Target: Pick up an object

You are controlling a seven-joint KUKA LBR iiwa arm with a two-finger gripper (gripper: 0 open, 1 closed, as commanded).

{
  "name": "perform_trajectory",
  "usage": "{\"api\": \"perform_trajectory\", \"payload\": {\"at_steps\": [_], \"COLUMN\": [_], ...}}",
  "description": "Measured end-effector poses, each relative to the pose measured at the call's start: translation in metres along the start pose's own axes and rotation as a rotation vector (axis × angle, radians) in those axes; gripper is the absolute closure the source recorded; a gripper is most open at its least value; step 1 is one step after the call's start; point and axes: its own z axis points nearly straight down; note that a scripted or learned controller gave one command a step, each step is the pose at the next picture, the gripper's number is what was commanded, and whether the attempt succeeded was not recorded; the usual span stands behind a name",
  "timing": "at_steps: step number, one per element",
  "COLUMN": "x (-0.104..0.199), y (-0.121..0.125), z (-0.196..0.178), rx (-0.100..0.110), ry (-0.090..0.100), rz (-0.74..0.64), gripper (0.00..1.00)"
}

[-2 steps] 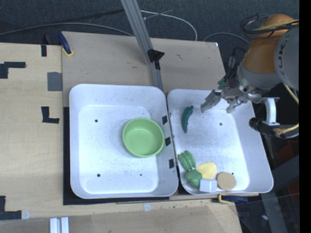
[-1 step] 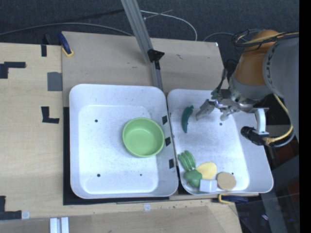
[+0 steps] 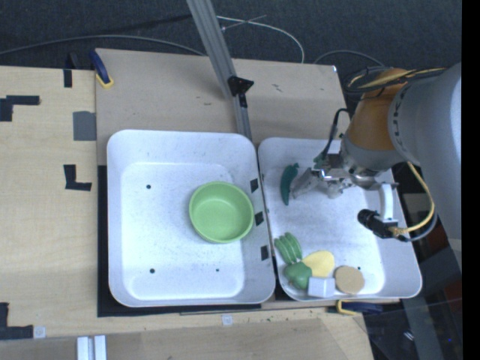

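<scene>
My gripper (image 3: 319, 187) hangs low over the upper part of the right bin (image 3: 390, 268), its two fingers spread open with nothing between them. A dark green curved object (image 3: 289, 182) lies just left of the left finger (image 3: 302, 185), close to it but outside the gap. In the bin's near corner sits a cluster: a light green ribbed piece (image 3: 288, 245), a green rounded piece (image 3: 298, 275), a yellow lump (image 3: 320, 262), a small white block (image 3: 321, 286) and a tan disc (image 3: 349, 279).
A light green bowl (image 3: 220, 212) sits in the left bin (image 3: 135, 201). A grey pole (image 3: 214, 43) slants down to the divider between the bins. The arm's orange-banded wrist (image 3: 375, 122) and a black cable (image 3: 382, 223) overhang the right bin's far side.
</scene>
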Motion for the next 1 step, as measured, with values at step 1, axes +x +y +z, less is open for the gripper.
{"api": "perform_trajectory", "payload": {"at_steps": [1], "x": [0.0006], "y": [0.0011], "z": [-0.0133], "rx": [-0.004], "ry": [0.001], "rz": [-0.001], "gripper": [1.00]}}
